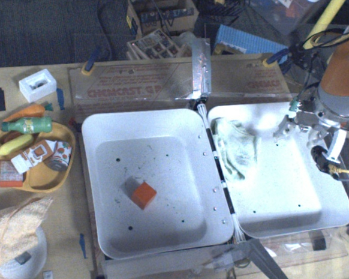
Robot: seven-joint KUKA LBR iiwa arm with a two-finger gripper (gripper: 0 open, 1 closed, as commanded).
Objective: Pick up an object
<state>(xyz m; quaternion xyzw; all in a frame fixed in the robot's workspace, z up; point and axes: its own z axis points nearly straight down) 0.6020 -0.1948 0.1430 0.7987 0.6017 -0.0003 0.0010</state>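
Your gripper is hanging at right; you can't tell if it's open. A cube is lying centre-left

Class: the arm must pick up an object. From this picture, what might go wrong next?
1. The small orange cube lies in the left white bin, while the hand hangs over the right white bin: a reach across the shared rims may miss it.
2. The pale crumpled cloth-like sheet beside the hand looks limp, so it may slip out.
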